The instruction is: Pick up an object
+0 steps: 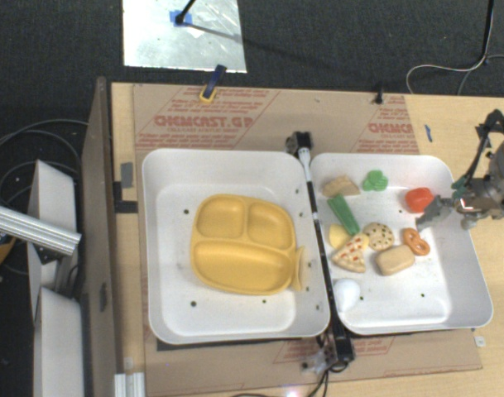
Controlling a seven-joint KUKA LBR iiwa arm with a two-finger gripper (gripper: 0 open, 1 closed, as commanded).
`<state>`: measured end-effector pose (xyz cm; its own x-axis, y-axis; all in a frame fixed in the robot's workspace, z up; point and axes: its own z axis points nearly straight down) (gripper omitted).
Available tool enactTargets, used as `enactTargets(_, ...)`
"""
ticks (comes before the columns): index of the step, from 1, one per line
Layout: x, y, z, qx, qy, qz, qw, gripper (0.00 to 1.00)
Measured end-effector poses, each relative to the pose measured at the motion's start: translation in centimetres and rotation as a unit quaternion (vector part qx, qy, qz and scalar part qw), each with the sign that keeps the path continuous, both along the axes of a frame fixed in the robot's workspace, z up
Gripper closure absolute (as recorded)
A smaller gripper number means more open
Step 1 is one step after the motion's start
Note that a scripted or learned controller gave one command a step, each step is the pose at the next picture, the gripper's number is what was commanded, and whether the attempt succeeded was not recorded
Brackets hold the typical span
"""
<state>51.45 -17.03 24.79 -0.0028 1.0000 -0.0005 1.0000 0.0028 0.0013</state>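
I read "CHEMCAST GP" in red on the brown board [235, 110] beneath the bins, once above the left bin [165, 246] and partly again above the right bin [471, 284]. My gripper [440, 211] sits at the right edge of the frame, over the right bin's rim; I cannot tell how it is set. The tomato [419, 198] lies just left of it, with the pretzel [415, 242] a little below. Pizza [351, 253], cookie [378, 236], bread [395, 260] and a green stick [344, 215] cluster further left. A yellow tray [242, 245] fills the left bin.
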Motion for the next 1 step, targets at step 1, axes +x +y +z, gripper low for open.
enactTargets(1, -0.80, 5.84, -10.53, 0.0028, 0.005, 0.003, 1.0000, 0.00)
